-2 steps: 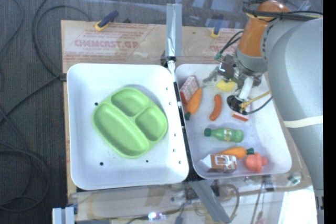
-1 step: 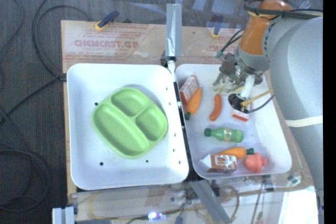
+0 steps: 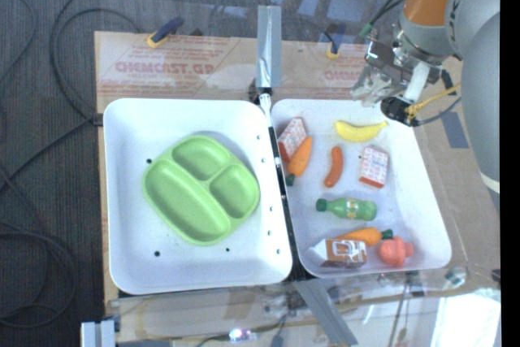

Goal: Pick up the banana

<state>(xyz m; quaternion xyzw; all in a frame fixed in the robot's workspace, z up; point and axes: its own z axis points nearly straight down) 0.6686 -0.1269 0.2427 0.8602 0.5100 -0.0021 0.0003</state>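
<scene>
Banana (image 3: 361,129) lying flat near the far rim of the right bin (image 3: 437,217), curve upward, apart from its neighbours. Gripper (image 3: 375,87) poised above that rim, just beyond the banana; whether its fingers are spread or closed cannot be told, and nothing is seen between them. Likely faults: a descent too close to the rim would strike the bin wall; the banana's rounded skin may roll or slip from a pinch. Open room lies toward the sausage (image 3: 333,166) and the carton (image 3: 374,166), both near.
</scene>
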